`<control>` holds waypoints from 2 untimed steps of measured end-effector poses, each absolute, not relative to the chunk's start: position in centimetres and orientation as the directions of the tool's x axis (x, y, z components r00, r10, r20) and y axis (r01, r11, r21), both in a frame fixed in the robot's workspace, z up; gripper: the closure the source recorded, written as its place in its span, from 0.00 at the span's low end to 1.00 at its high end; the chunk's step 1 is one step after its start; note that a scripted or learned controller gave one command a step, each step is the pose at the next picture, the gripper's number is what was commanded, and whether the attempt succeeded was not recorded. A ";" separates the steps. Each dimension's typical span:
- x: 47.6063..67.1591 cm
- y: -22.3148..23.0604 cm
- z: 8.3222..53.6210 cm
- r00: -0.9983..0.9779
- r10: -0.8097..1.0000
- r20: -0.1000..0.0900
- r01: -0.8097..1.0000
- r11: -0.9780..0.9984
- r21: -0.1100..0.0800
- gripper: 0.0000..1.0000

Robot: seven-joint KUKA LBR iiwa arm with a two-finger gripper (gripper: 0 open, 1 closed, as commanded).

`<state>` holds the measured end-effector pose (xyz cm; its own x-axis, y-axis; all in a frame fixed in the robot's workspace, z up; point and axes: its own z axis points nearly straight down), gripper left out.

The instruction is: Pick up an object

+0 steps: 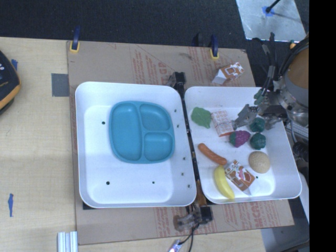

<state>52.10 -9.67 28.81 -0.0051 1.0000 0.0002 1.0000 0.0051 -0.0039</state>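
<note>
At the far left edge you see a dark device with a yellow rim, cut off by the frame, so you cannot tell what it is. Just right of it a grey square of tape lies on the wooden bench. A brown cardboard sheet under the bins carries faint red print, too pale and slanted for you to read.

The left shallow white bin holds a blue plastic divided plate with three compartments, lying flat near the bin's middle.

The right shallow white bin touches it along the centre seam. Going rightward in it, you find a green leafy toy vegetable, an orange-red toy sausage below it, a yellow toy banana near the front wall, a white packet with red print whose writing you cannot read, a red-and-white small carton just beside the banana, a purple toy cluster, a dark teal round toy and a tan round toy.

A second red-and-white small box lies outside the bin, behind its back wall, label unreadable.

The two-finger gripper hangs over the bin's back right part, with another dark teal piece right at its tip. You cannot tell whether its fingers are apart or together, nor whether they grip that piece. The arm is cut off at the right.
</note>
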 end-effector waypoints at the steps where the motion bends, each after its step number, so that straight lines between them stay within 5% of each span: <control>1: 54.7 -14.7 22.2 -0.004 1.000 -0.002 1.000 0.004 -0.005 0.00; 2: 58.8 -15.5 9.1 -0.006 1.000 -0.001 1.000 0.006 -0.006 0.00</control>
